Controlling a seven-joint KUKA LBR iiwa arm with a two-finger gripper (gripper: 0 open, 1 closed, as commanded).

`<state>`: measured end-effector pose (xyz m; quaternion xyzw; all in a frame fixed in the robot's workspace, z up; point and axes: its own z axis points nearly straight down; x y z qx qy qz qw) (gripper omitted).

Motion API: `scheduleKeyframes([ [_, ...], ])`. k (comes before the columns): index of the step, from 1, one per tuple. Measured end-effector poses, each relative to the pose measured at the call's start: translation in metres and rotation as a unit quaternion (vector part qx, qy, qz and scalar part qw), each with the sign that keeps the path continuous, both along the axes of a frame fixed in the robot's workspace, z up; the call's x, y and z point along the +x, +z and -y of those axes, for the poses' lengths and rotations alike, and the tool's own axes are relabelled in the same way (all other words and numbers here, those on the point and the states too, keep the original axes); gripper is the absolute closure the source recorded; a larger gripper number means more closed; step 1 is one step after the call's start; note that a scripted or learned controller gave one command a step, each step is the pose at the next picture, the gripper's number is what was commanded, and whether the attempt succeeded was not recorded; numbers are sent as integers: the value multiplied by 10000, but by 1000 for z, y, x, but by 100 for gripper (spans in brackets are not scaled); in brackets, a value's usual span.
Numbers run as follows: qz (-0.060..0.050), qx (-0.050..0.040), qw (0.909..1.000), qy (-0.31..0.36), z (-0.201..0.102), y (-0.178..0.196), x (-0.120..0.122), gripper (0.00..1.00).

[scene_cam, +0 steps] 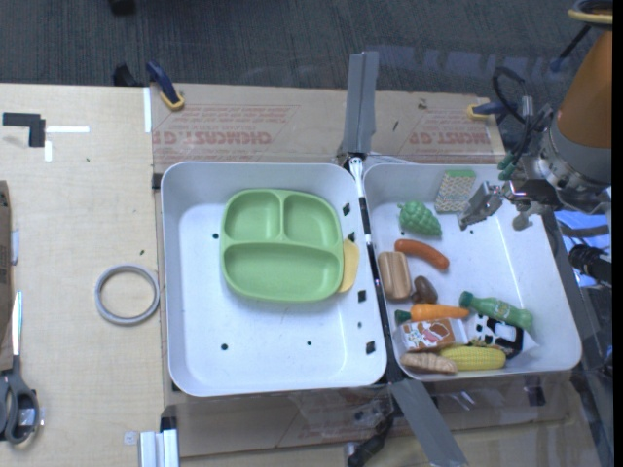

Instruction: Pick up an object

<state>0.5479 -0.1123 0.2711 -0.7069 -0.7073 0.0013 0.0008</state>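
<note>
**Open pincer hanging over a crowded right bin**

The gripper (498,207) is hovering above the right bin (545,270) near its far right corner, its two fingers spread apart and gripping nothing. Toy food is crowding the bin floor below and to its left: a knobbly green bunch of grapes (420,218), a smooth orange sausage (421,252), a tan bread roll (395,274), a dark brown lump (425,289), a carrot (437,311), a glossy green bottle (496,310), a black-and-white cow-patterned item (501,337), a printed packet (428,335) and a ridged corn cob (473,358). A speckled sponge (454,190) is leaning at the far wall. In the left bin (195,290) a pale green divided plate (282,244) is lying over a yellow piece (349,266). Both bins are sitting on cardboard over a light wooden bench (68,222), where a tape ring (128,293) and scissors (18,397) are lying.
</note>
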Motion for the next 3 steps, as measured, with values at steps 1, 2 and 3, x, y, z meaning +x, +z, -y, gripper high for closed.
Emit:
scheduleKeyframes([
  [1, 4, -3, 9999, -167, -48, 22, 9, 0],
  [2, -4, 0, 9997, -245, -43, -81, -4, 0],
  [3, 7, -6, 9916, -1293, -6, -34, -22, 0],
])
